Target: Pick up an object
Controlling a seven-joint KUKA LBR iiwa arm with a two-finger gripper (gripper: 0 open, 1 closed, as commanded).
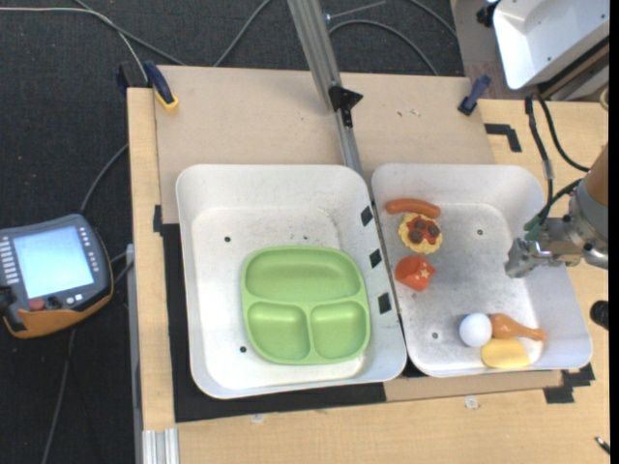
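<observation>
From above, the metal two-finger gripper [522, 256] hangs over the right white bin [503, 184] near its right edge; whether it is open or closed cannot be told. Along that bin's left edge lie an orange sausage [413, 207], a small round pizza [422, 232] and a red strawberry-like piece [415, 273]. Near its front right corner sit a white ball [475, 330], an orange drumstick [519, 329] and a yellow lemon-shaped piece [506, 354]. The left white bin [208, 249] holds a green three-compartment plate [306, 304].

- The brown bench [261, 114] holds two white bins.
- The left bin [208, 288] sits on it.
- The right bin [484, 278] touches the left bin's right side.
- A black mat [166, 375] lies under the left bin.
</observation>
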